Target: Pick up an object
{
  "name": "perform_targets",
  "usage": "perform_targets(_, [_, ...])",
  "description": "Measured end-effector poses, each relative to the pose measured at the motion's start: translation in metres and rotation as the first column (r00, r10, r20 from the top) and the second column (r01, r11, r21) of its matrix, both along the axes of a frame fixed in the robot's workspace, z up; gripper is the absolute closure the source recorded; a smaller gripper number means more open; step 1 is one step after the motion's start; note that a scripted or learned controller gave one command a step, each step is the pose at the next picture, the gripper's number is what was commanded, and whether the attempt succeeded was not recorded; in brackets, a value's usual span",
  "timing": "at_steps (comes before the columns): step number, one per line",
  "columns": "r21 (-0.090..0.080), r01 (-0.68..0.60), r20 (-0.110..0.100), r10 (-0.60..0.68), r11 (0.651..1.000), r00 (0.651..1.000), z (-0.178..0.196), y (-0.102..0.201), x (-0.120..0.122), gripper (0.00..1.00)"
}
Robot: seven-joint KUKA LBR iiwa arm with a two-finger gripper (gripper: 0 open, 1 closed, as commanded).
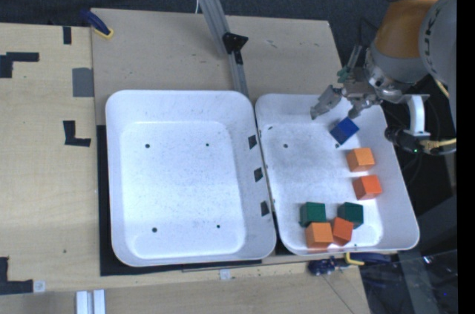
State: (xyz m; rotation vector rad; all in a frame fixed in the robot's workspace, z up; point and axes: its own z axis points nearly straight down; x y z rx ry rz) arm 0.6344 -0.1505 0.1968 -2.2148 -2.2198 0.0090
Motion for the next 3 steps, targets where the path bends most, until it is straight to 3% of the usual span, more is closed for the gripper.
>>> perform_targets(2, [-0.001,0.000,0.001,0.000,1.000,1.000,-0.099,0.005,-0.005,0.00])
perform_targets(3, [0.000,-0.002,0.006,0.002,1.000,1.000,-0.086,0.006,-0.003,1.00])
